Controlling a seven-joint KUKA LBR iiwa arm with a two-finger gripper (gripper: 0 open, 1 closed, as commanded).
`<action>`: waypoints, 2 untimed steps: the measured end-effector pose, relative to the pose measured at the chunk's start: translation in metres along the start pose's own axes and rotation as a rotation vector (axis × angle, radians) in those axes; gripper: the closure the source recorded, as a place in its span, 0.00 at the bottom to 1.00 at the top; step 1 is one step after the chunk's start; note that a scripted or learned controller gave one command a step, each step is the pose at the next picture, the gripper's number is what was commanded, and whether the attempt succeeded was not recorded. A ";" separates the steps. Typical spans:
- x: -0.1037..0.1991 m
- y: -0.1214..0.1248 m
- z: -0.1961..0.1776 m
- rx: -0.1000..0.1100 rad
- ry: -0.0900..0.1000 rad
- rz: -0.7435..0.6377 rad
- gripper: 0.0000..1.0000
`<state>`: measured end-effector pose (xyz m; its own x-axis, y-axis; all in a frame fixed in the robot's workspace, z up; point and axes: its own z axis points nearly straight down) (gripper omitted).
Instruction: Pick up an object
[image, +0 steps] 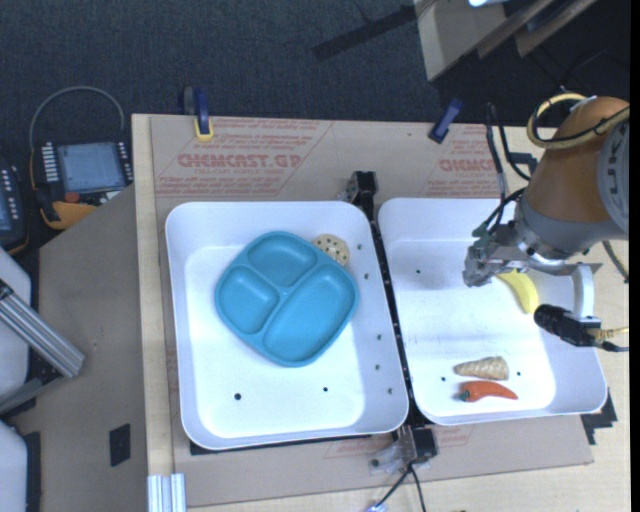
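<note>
The grey arm with its orange band (580, 125) reaches in from the right over the right-hand shallow white bin (430, 240), and its two-finger gripper (484, 268) hangs low over the far right part of that bin. Whether the gripper is open or closed cannot be told from this slanted look down, since the metal tips sit bunched together in a dark cluster, and nothing can be seen held in it. Just to the right of the gripper lies a yellow banana-shaped toy (521, 290), partly covered by the wrist, so whether the two touch is unclear. Nearer the front of the same bin rest a pale tan cone-shaped piece (482, 369) and, just in front of it, a red-orange chilli-shaped toy (489, 392), the two lying close together and well apart from the gripper. The left-hand white bin (200, 400) holds a blue plastic divided plate with three compartments (287, 297), set at a slant in the middle of the bin. A round speckled biscuit-like disc (331, 246) peeks out at the plate's far right edge, touching or tucked just beside its rim. Both bins sit side by side on a brown board-covered bench (290, 155) with red printed lettering.
</note>
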<state>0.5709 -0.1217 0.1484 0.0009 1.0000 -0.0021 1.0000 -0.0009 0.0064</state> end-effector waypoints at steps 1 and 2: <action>-0.001 0.009 -0.046 0.000 0.000 -0.002 1.00; -0.001 0.010 -0.062 0.002 0.001 -0.002 1.00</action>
<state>0.5803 -0.1221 0.2101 -0.0008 1.0000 -0.0014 1.0000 0.0008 0.0047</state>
